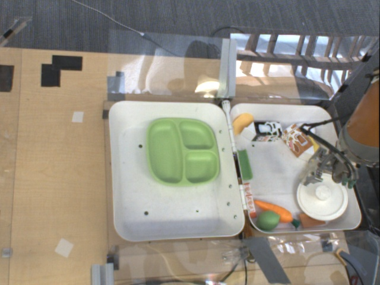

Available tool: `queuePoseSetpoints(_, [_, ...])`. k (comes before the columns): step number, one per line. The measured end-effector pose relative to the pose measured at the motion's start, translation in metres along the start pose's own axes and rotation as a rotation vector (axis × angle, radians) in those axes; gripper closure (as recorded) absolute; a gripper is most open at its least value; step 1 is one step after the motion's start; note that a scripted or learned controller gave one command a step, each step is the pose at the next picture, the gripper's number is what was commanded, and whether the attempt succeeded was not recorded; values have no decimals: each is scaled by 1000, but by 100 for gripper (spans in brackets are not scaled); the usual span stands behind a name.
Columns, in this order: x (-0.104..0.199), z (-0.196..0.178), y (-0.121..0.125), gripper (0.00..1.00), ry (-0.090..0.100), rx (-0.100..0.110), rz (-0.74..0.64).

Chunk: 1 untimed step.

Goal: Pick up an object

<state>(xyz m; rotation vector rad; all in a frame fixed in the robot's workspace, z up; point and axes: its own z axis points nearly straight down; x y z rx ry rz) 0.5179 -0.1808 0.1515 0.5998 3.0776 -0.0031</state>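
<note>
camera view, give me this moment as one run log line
hand: over right bin, just above white lid | grasp: none seen | left bin: green tray | near: carrot, lime, banana

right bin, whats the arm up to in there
The arm's tool hangs low in the right bin, just above the white bowl near its right side, with nothing visibly held. A banana, carrot and lime lie around it. The green divided plate sits in the left bin.
</note>
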Motion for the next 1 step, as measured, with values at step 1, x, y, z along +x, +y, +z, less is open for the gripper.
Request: queuePoseSetpoints(1, [-66, -8, 2, 100, -4, -3, -294])
